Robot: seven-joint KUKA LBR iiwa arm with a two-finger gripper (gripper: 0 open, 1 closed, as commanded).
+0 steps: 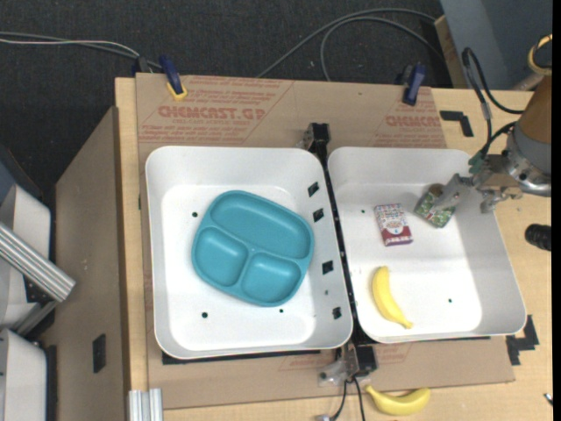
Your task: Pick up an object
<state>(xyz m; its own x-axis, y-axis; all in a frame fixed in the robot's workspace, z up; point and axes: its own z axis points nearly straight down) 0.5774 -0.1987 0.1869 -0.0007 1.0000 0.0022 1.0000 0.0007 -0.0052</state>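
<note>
Green packet point(434, 207) lies at the jaws point(454, 193), whose state I cannot tell; next move needs a firm grip and lift.

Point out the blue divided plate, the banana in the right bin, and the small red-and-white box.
blue divided plate point(252, 246), camera view, on its central ridge.
banana point(388, 297), camera view, middle of its curve.
small red-and-white box point(393, 224), camera view, centre of its top face.

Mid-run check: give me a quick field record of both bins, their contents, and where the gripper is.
left bin: blue divided plate
right bin: banana, small red-and-white packet, green packet
gripper: over right bin's far right part, at the green packet; grasp unclear
outside bins: second banana at bench's near edge
</note>
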